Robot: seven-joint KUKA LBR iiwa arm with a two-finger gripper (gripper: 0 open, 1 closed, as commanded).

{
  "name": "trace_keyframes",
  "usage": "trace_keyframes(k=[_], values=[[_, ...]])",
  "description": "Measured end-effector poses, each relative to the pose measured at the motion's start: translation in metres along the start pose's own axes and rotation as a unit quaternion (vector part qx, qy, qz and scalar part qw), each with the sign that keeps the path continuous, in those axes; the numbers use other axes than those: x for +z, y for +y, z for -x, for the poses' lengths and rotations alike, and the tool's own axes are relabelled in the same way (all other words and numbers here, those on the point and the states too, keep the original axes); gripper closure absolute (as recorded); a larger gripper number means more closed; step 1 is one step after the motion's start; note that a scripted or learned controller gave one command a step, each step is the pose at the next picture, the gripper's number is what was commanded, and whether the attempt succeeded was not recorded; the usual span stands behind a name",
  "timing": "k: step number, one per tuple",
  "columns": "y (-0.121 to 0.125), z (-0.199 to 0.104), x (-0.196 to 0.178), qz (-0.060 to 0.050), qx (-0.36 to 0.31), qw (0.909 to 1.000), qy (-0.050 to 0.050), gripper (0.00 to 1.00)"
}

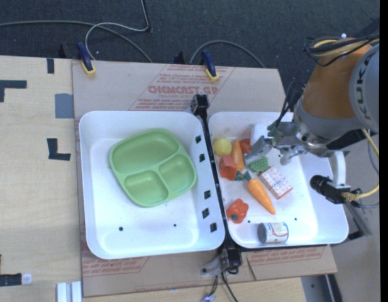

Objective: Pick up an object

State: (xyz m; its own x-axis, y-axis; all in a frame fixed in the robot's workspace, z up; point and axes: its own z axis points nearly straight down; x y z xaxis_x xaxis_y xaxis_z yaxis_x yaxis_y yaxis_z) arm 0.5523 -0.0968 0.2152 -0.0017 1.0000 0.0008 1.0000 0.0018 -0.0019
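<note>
While the gripper [264, 145] is poised over the toy pile (finger state cannot be told), nothing is lifted yet.

A green divided plate [153, 167] is seen in the left bin [99, 231]. The gripper [264, 145] is poised over the right bin [329, 228], near its far edge, above a green toy [258, 165]. A carrot [261, 194] and a can [273, 232] are laid nearer the front edge.
</note>
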Motion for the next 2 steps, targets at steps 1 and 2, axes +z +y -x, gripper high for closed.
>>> trace_keyframes(k=[1, 2], values=[[-0.0175, 0.0319, 0.1174, 0.006, 0.0, 1.0, -0.001, 0.0], [-0.0187, 0.032, 0.1092, 0.004, 0.0, 1.0, -0.001, 1.0]])
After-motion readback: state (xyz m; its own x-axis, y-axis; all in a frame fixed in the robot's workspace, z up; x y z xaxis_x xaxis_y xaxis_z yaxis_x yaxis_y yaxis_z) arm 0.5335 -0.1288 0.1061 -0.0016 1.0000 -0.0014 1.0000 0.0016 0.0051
